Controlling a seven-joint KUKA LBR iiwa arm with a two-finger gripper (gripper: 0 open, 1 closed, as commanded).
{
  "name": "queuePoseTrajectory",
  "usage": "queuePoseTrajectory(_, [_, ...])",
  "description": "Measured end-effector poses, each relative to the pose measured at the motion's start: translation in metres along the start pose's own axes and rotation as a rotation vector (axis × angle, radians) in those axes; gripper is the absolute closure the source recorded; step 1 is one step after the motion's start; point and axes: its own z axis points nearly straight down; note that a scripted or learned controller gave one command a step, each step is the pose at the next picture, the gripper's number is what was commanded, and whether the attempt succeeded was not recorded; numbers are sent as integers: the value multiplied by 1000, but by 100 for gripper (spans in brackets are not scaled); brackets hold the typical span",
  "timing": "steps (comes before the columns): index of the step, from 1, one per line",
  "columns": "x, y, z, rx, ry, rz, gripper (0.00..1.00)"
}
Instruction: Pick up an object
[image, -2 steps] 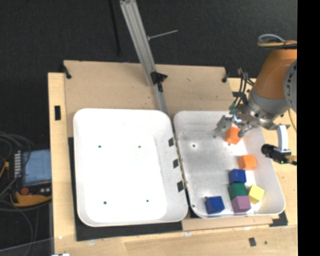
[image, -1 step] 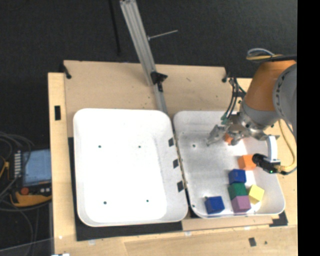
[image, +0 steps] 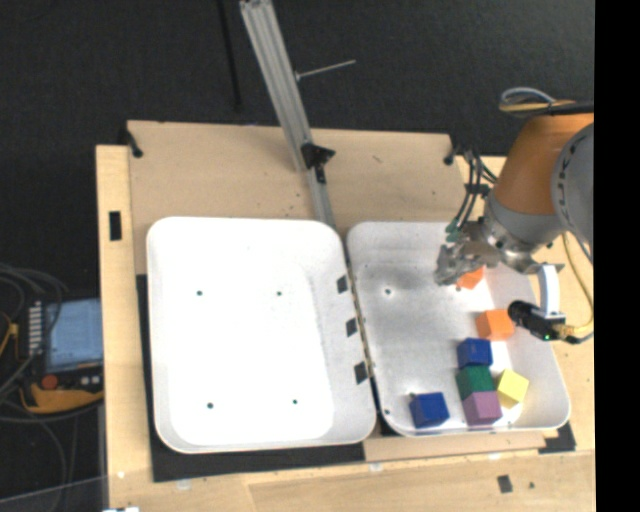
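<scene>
Orange is showing just beneath the jaws (image: 458, 266): a small orange block (image: 469, 280) is peeking out at their lower right edge, in the upper part of the right bin (image: 400, 300). The grey metal of the tool is covering most of it, so whether the jaws are clenched on that block, spread around it or merely hanging above it cannot be told from this slanted view.

The arm (image: 535, 185) is reaching in over the right bin, its orange band sitting above the wrist. The step in hand looks like the approach or the closing on that orange block, which appears to be the chosen target. Other candidates are lying lower in the same bin: a second orange block (image: 496, 323), a blue cube (image: 475, 352), a green cube (image: 476, 380), a yellow cube (image: 513, 386), a purple cube (image: 483, 406) and another blue cube (image: 429, 409) near the bin's front edge. The green, purple and yellow ones are crowding together, touching or nearly so. The left bin (image: 250, 330) is lying beside it on the worktop (image: 200, 170).

The next move probably calls for a firm closing on the block, if that is not already done, then a straight lift clear of the bin floor.
</scene>
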Motion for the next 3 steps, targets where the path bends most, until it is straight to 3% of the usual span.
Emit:
queuePoseTrajectory(1, [-6, 0, -64, -3, -1, -1, 100])
queuePoseTrajectory(2, [-6, 1, -69, 3, 1, -3, 100])
queuePoseTrajectory(3, [45, 5, -72, 4, 2, -16, 100])
